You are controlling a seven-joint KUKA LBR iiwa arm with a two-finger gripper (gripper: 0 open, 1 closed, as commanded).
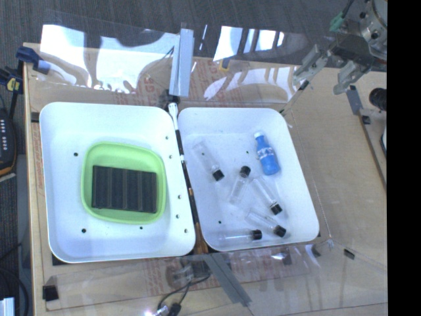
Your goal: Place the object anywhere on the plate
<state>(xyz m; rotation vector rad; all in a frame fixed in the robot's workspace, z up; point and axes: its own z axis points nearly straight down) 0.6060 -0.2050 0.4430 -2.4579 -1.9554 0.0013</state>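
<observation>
Claw [327,72] open, above right bin [299,176] corner.

1 fixed camera looks down at a slant on both bins [172,120] from above.

A tan bench [342,176] is seen under a clear sheet, on which bright window-like glare [99,48] is reflected along the far edge. Dark grey carpet [131,2] is visible beyond. Cables [10,84] are noted at the left edge.
</observation>
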